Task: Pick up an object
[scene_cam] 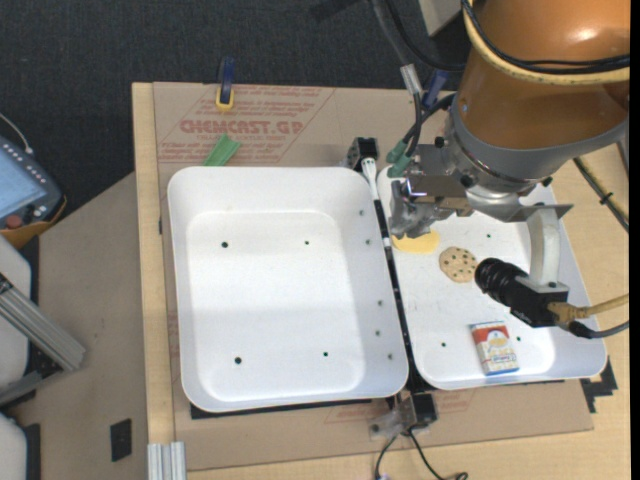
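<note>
Both bins (270,288) look like smooth white plastic with a slight sheen. Desk (160,168) is topped with matt brown cardboard. Arm's orange band (550,38) is glossy.

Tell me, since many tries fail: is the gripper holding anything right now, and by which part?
It cannot be told. The gripper is down over the yellow object in the right bin, but its tips are hidden.

A blue clamp (226,80) and green tape (221,150) mark the cardboard (260,118).
</note>
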